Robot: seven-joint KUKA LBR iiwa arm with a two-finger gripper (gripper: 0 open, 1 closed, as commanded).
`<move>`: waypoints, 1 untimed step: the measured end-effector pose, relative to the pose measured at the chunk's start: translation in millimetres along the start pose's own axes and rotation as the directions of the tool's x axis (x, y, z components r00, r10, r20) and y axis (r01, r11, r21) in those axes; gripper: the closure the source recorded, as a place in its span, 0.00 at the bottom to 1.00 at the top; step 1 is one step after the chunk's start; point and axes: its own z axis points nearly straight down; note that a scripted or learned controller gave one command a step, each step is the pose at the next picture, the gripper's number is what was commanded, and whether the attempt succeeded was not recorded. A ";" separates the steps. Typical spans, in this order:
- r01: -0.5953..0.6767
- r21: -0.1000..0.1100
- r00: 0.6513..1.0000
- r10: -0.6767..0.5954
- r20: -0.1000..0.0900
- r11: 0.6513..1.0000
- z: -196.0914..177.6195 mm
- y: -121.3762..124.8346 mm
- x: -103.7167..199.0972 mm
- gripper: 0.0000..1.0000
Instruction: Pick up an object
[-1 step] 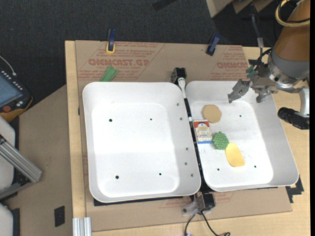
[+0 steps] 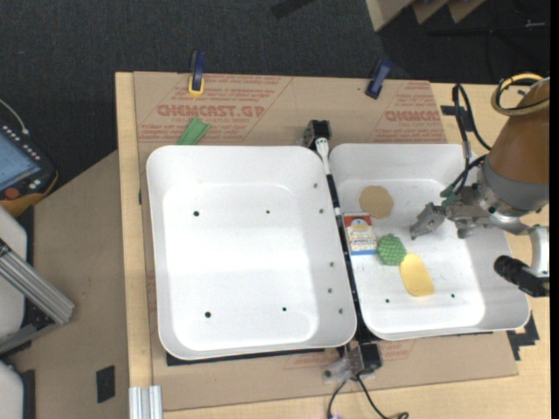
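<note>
**Gripper low over the right bin, four small things within reach**

The gripper hangs over the right bin, at its right-hand half, with grey fingers pointing toward the bin's centre; nothing sits between them, and whether they stand wide or narrow I cannot tell at this angle and size. The candidates lie to its left: a round tan disc near the back; a small red-and-white box hard against the bin's left wall; a green knobbly ball just beside the box; a yellow oblong piece touching or nearly touching the ball. The left bin lies alongside.

Judged from here, the pick has not begun; the gripper is apart from every object.

What could spoil it: the ball and the yellow piece sit so close that a descent on either may nudge the other, or catch both badly; the ball looks likely to roll out from closing fingers; the disc looks flat, so fingers may scrape the floor and slide over it; the box, so near the wall, leaves little room for a finger on that side.
</note>
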 end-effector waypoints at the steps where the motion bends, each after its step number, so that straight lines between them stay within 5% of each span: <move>1: 0.006 -0.017 1.000 -0.006 0.004 1.000 49.0 -15.2 71.8 0.00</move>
